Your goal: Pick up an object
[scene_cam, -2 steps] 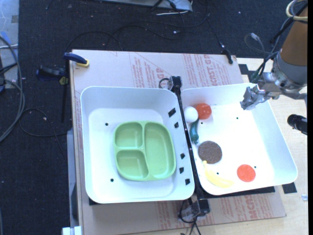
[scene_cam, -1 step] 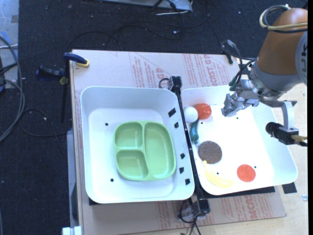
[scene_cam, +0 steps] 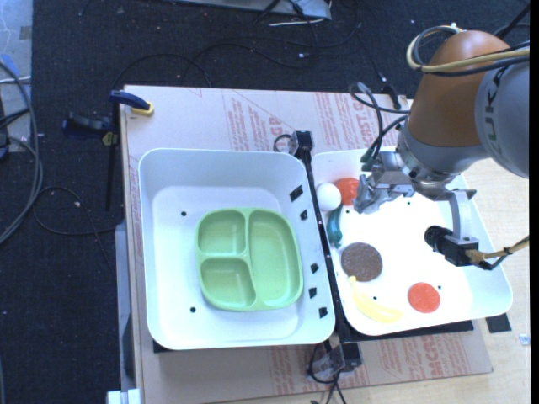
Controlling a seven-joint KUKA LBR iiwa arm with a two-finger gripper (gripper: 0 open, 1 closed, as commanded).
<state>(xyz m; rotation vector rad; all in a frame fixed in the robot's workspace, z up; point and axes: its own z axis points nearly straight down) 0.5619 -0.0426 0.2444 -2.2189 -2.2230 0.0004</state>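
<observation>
Yellow banana-shaped piece (scene_cam: 375, 306) at right bin (scene_cam: 488, 297) front edge; brown round disc (scene_cam: 361, 260) behind. Gripper (scene_cam: 368, 197) near back-left corner, jaw state unclear.

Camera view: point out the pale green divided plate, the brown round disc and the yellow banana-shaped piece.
Pale green divided plate (scene_cam: 249, 257), camera view, central ridge.
Brown round disc (scene_cam: 361, 261), camera view, middle of top face.
Yellow banana-shaped piece (scene_cam: 375, 307), camera view, mid-curve.

Green divided tray (scene_cam: 249, 257) — left bin (scene_cam: 160, 225).
</observation>
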